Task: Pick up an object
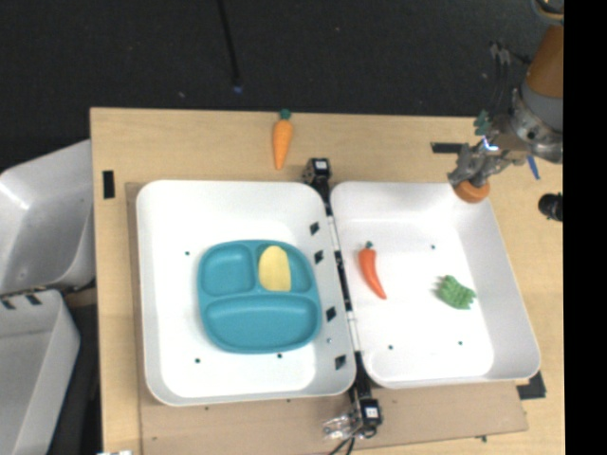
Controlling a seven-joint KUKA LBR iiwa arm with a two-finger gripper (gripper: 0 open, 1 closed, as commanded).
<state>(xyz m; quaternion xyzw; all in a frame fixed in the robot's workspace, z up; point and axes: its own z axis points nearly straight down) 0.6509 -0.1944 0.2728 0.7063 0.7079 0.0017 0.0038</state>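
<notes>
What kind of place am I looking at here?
Probably a robot test bench in a lab: a robot arm over two white bins, with toy food such as a red pepper and a teal plate.

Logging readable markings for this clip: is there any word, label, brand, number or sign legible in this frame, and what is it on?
None can be read.
Blue tray, both white bins, carrots: no print visible.
Small black fittings on the bench: too small to tell whether they carry marks.
Claw: no readable label.

Dark floor [285, 36] behind wooden bench [398, 131]; white furniture [38, 226] at left.
</notes>
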